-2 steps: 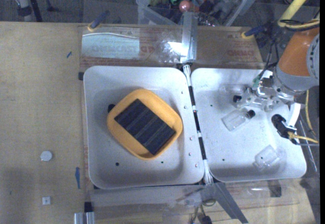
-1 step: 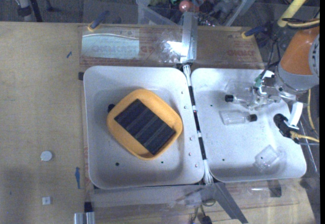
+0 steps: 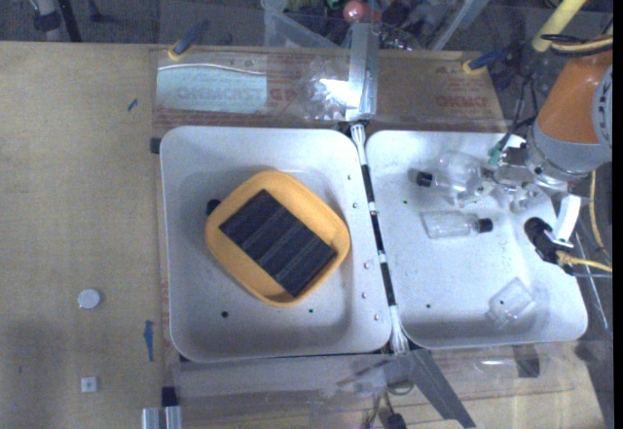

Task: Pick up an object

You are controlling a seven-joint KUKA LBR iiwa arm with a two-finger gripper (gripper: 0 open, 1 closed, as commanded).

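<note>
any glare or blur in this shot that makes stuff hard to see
Camera view: glare washes out the shiny metal bracket above the bins; the clear plastic items in the right white bin nearly vanish against it; the yellow tray with dark ribbed panel reads sharp.

Soft, slightly blurry overhead light; glare on the white bins (image 3: 185, 223), faint shadows, a dim bench (image 3: 68, 174) corner.

Yellow pad (image 3: 277, 236) with dark striped top, white bins (image 3: 185, 252), see-through bottles (image 3: 456, 223) with black caps, tan bench (image 3: 68, 184)
</note>
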